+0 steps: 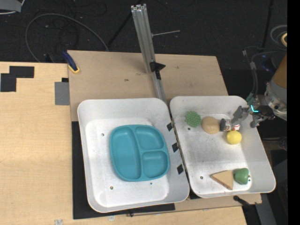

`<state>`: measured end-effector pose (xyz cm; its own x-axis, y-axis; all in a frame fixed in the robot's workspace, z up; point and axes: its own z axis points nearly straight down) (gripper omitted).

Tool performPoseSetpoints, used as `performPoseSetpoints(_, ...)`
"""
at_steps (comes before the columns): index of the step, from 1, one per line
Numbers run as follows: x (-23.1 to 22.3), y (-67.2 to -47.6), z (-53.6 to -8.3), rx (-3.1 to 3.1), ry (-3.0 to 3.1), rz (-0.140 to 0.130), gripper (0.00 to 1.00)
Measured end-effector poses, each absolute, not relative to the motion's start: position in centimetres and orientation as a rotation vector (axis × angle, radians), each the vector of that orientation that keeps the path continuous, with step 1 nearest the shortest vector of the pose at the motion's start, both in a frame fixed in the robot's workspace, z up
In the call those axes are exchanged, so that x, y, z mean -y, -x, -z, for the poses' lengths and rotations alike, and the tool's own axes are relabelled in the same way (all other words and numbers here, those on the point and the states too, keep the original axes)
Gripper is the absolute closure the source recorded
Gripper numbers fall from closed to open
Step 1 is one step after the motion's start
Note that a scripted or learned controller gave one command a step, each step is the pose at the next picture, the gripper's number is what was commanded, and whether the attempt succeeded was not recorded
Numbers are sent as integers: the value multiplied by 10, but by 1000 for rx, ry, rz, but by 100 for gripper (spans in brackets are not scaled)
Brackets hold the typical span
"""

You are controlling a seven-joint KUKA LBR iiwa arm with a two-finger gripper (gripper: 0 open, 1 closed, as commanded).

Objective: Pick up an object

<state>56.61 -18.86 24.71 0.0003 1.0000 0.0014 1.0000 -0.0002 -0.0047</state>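
Camera view, looking down at a slant on a bench bearing two shallow white bins side by side. The left bin (pixel 89 125) holds a teal divided tray (pixel 139 152) with three compartments, lying roughly at its centre. The right bin (pixel 206 165) holds five small objects: a green bumpy ball (pixel 192 118) near its upper left, a tan rounded object (pixel 210 125) just to the right of it, a yellow ball (pixel 234 137) further right and slightly lower, and, near the lower right corner, a tan wedge (pixel 223 178) touching a green rounded object (pixel 241 176). The arm enters from the right edge, and its gripper (pixel 233 119) sits low over the upper right part of the right bin, between the tan rounded object and the yellow ball and just above the latter. A small dark, reddish part lies at the gripper's tip beside the tan rounded object; whether it belongs to the gripper or is a separate thing cannot be told. How far apart the fingers stand cannot be told, nor whether anything lies between them. An upright aluminium post (pixel 143 36) rises behind the bins.
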Motion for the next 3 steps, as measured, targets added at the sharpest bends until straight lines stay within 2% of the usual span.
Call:
performPoseSetpoints(1, 189, -567, -248, 2220, 2220, -2, 0)
performPoseSetpoints(3, 188, -557, -138, 2215, 2215, -7, 0)
